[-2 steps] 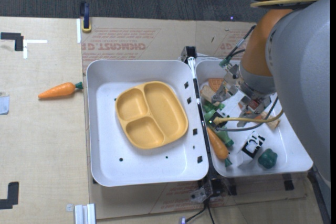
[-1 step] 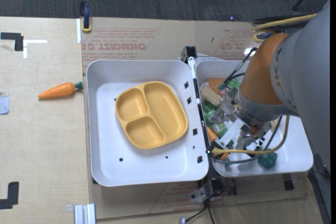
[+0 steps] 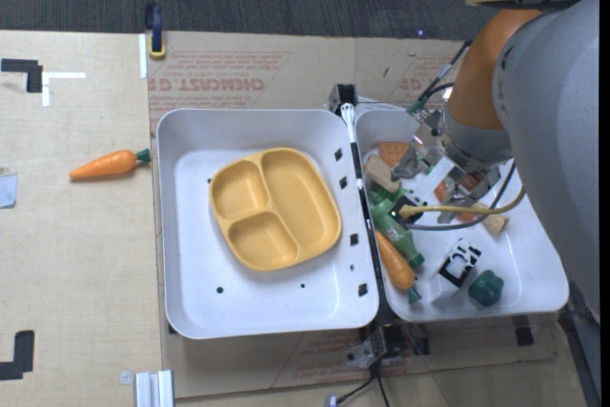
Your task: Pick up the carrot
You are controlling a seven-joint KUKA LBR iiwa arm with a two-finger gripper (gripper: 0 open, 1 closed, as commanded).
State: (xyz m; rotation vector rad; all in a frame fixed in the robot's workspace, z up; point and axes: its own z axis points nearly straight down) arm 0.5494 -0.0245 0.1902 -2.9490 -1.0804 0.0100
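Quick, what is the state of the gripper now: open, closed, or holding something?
Gripper: low in the right bin, above the carrot; state cannot be told.

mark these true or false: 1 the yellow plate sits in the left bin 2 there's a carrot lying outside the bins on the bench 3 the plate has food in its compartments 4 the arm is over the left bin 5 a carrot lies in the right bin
1. True: the yellow plate lies in the left bin.
2. True: a carrot lies on the bench, left of the left bin.
3. False: its three compartments hold nothing.
4. False: the arm is over the right bin.
5. True: a second carrot lies by the right bin's left wall.
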